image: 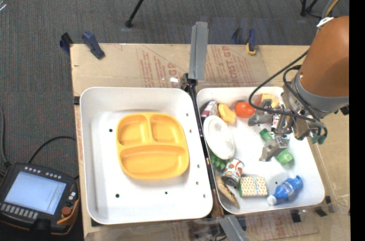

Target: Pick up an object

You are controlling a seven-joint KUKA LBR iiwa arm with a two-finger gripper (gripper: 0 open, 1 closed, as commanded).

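My gripper (272,147) hangs low over the right bin (315,177), near its right side. It sits directly above a green bottle (284,157), whose ends show on either side of it; I cannot tell whether it touches the bottle. Around it lie a red tomato (244,109), a yellow banana-like piece (227,113), a white bowl (219,137), a printed can (232,171), a small patterned box (253,186) and a blue bottle (287,190). The orange band of the arm (328,63) covers the bin's far right corner.
The left bin (94,177) holds a yellow divided tray (152,144). A grey post (198,57) stands at the back between the bins. A teach pendant (34,194) lies on the floor at the lower left. Cables loop beside the arm's wrist.
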